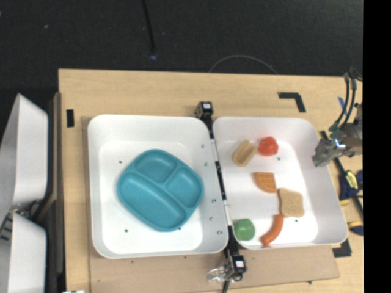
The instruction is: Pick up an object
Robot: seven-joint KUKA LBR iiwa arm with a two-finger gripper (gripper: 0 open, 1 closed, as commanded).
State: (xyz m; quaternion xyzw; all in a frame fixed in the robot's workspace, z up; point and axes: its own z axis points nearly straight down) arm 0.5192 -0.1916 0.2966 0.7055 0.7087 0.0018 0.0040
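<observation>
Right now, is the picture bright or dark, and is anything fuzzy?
In the camera view, the two white bins are brightly lit, almost washed out, while the floor behind the bench is very dark. The blue tray and the red ball look clear enough, with only faint shadows. The gripper at the right edge is small and blurry, so its details are hard to make out.

Open floor in the right bin (305, 133) along its top and right walls, toy foods clustered centre and bottom, teal divided plate (160, 189) filling most of the left bin (104, 133), bare margins around it.
</observation>
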